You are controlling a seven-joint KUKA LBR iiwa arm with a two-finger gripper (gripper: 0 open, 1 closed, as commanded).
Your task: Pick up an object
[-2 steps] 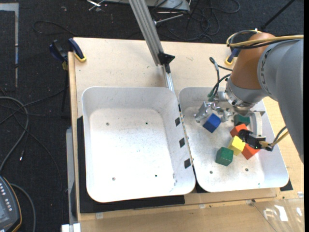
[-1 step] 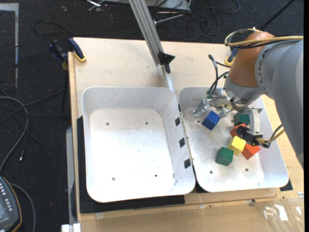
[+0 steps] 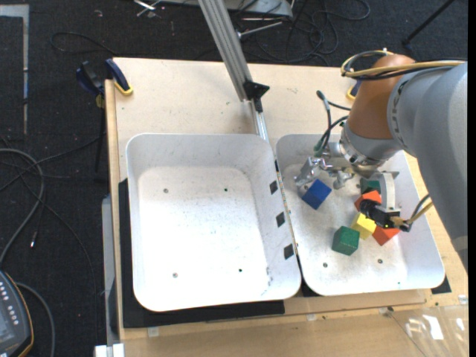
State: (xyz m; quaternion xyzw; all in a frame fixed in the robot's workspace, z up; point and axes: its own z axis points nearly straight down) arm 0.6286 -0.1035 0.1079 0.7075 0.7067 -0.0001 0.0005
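Pincer (image 3: 321,174) over blue cube (image 3: 316,193) in right bin (image 3: 416,274), finger state unclear; no legible writing.

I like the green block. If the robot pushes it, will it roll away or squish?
Probably neither. The green block looks like a cube with flat faces, so it should slide, not roll. Its sharp edges suggest something stiff, likely wood or plastic. It looks small and probably light, and it might bump the yellow block close beside it.
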